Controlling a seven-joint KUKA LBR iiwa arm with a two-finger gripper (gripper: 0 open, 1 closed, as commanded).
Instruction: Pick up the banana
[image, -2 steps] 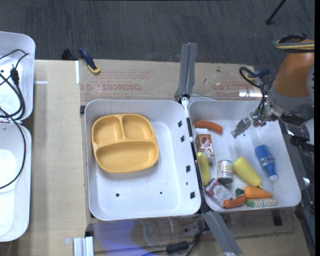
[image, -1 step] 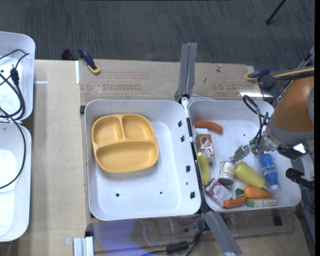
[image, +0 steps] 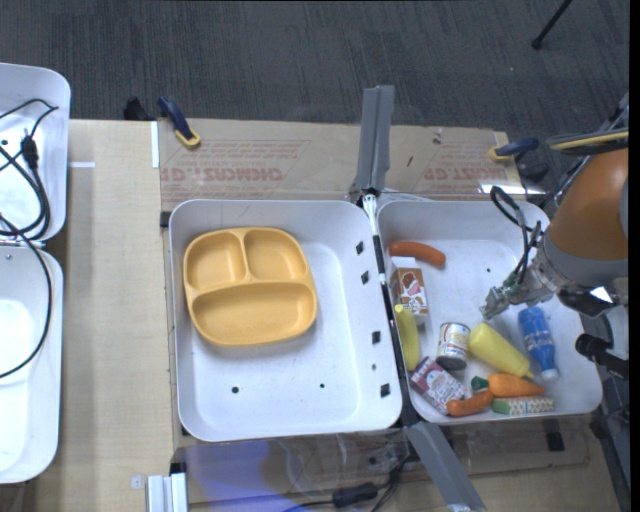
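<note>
The banana (image: 407, 338) is a slim yellow piece lying lengthwise against the left wall of the right bin (image: 470, 228). The gripper (image: 498, 299) hangs over the right half of that bin, well to the right of the banana. It is just above the upper end of a yellow bottle (image: 498, 349). A can (image: 454, 343) stands between the banana and the gripper. Nothing is visibly held.
Around the banana lie a brown box (image: 409, 290), a sausage (image: 417, 253), a red-white packet (image: 432, 380), two carrots (image: 515, 385) and a blue bottle (image: 537, 340). The left bin (image: 290, 400) holds an orange divided plate (image: 250, 285).
</note>
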